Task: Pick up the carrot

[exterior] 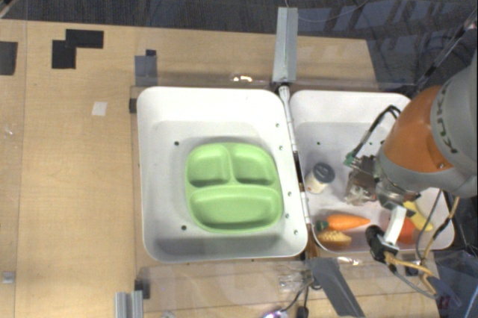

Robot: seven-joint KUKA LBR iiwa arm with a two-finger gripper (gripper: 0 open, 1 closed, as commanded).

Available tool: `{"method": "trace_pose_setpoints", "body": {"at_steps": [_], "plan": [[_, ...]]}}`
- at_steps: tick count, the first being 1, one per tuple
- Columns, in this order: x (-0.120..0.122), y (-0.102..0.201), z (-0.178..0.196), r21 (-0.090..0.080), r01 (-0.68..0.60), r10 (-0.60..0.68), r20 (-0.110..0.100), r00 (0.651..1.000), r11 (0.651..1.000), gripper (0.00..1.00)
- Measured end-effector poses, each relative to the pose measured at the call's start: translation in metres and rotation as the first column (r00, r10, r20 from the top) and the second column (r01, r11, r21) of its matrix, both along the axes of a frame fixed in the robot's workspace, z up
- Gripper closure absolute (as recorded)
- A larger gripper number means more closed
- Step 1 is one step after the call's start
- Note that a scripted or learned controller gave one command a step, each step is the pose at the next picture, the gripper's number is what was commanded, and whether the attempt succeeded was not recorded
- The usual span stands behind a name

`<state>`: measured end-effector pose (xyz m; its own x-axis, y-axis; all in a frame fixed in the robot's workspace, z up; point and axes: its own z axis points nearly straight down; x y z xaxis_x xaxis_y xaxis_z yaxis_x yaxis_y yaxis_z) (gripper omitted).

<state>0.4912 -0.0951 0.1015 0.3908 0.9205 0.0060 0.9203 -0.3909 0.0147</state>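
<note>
Looking down on the bench, two white bins side by side. Left bin (149, 160) has a green divided plate (233, 186) sitting in the middle. Right bin (328, 115) is the busy one. The carrot (348, 222) lies flat near that bin's front edge, orange, green end pointing toward the divider between the bins. Just in front of the carrot, touching or nearly so, a small yellowish piece, maybe corn (335, 237). Behind the carrot, a small round jar with a pale lid (321, 176).

The arm (426, 141) comes in from the right, orange band over the right bin. The gripper (364, 186) hangs just behind the carrot's thick end. Nothing of the carrot is in it; the carrot rests on the bin floor.

Step, as I judge it: approach, grasp not yet made. Next move calls for shifting toward the front edge, lining up across the carrot's width, then lowering without nudging the corn.

Hard to make out: fingers are a dark tangle with cables, so open or closed I cannot tell. Height above the bin floor also unclear. Red and white bits right of the carrot (399, 227) are partly hidden by the arm; can't say what they are.
</note>
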Motion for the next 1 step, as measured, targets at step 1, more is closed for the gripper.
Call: {"method": "trace_pose_setpoints", "body": {"at_steps": [1], "plan": [[-0.0001,0.0000,-0.0001,0.000,0.000,0.000,0.000,1.000,1.000,0.00]]}}
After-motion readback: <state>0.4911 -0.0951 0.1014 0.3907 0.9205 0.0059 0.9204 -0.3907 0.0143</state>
